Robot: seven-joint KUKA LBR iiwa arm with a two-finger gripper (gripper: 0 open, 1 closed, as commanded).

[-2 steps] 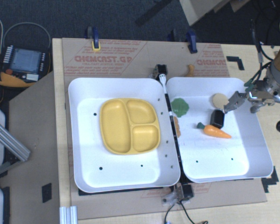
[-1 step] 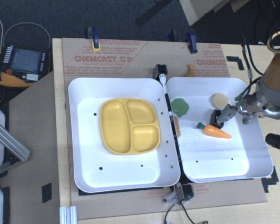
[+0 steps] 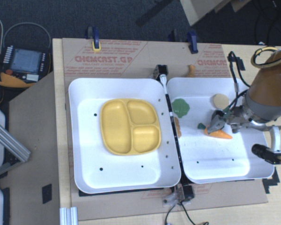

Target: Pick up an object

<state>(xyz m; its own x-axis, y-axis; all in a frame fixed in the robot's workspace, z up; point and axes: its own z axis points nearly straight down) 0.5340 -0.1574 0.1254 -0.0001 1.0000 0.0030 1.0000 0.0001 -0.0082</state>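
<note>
Camera view: backing board [image 3: 107, 55] reads "CHEMCAST GP" (partly legible); jaws' state unclear, by carrot [image 3: 218, 134].

Floor: dark blue-grey carpet [image 3: 84, 8] around the bench.
Bench top: brown cardboard sheet [image 3: 131, 55] with red printed lettering, held by blue clamps [image 3: 94, 35] at the far edge.
Left of bench: handheld control pendant [image 3: 23, 62] with a lit screen, black cable looping over it.
Far right corner: beige furniture piece [image 3: 210, 1], tilted.
Near left: aluminium rail [image 3: 9, 142].
</note>
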